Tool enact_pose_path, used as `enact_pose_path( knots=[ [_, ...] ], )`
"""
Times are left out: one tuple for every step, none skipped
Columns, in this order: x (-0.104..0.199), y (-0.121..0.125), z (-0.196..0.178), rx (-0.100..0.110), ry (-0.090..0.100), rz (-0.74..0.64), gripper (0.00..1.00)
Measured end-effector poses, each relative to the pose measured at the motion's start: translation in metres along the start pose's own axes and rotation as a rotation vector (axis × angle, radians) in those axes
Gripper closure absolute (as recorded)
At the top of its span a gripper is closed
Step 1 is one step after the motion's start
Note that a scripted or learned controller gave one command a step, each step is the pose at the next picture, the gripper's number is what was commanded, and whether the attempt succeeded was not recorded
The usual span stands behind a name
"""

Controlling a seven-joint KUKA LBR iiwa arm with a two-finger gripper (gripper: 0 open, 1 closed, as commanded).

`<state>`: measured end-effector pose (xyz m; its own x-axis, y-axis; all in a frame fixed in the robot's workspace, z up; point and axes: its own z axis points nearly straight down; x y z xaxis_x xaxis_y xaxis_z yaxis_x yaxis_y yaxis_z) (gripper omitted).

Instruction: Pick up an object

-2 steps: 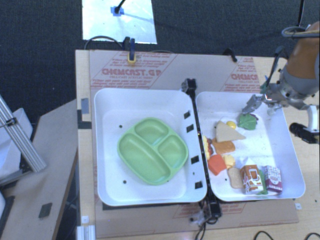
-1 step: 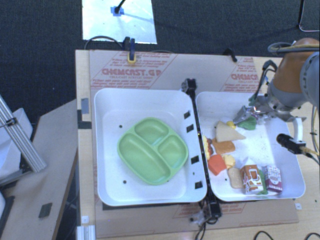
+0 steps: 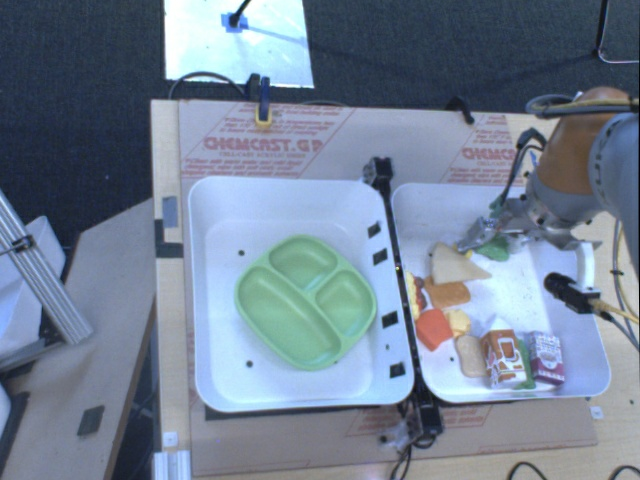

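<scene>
Several small food items cluster in the right bin (image 3: 600, 368): a pale wedge (image 3: 456, 265), an orange block (image 3: 433, 328), two wrapped packets (image 3: 522, 358). You have the gripper (image 3: 482, 234) low at the bin's far side, just beside the wedge and a green piece (image 3: 496, 250); I cannot tell its opening or any hold. Centre over one item, clear of neighbours, before closing. Leave the green tray (image 3: 305, 301) in the left bin (image 3: 215, 368) alone

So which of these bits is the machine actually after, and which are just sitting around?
Part of the job:
- pincer, low in the right bin
- toy food there: yellow wedge, orange block, two small packets

Just lying about:
- green divided plate in the left bin
- blue-and-yellow clamp on the bench's far edge
</scene>
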<state>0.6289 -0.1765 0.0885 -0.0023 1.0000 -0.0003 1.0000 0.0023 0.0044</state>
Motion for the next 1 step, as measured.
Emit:
enact_pose_path(
  knots=[
    [-0.0003,0.0025,-0.0129,-0.01,-0.003,-0.002,1.0]
  ],
)
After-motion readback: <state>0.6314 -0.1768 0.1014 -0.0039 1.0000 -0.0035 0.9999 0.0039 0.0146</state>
